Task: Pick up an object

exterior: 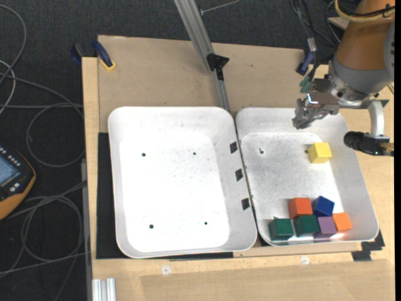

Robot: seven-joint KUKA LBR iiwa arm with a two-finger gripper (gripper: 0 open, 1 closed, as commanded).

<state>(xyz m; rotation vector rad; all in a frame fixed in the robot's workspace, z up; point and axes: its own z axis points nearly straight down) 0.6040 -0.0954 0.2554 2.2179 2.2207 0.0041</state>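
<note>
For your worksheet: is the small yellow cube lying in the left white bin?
No, the small yellow cube lies in the right white bin.

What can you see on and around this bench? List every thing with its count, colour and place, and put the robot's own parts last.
bins: 2, white, side by side on the bench; left bin, right bin
yellow block: 1, yellow, alone in the right bin's upper right
block cluster: 6, at the right bin's near edge; two orange, two green, one blue, one purple
clamps: 2, blue, at the bench's far corners
metal pole: 1, grey, slanting over the bench's far side
cables: several, black, on the floor to the left
arm: 1, grey and orange, upper right
hand: 1, dark, over the right bin's far edge, up-left of the yellow block
</note>
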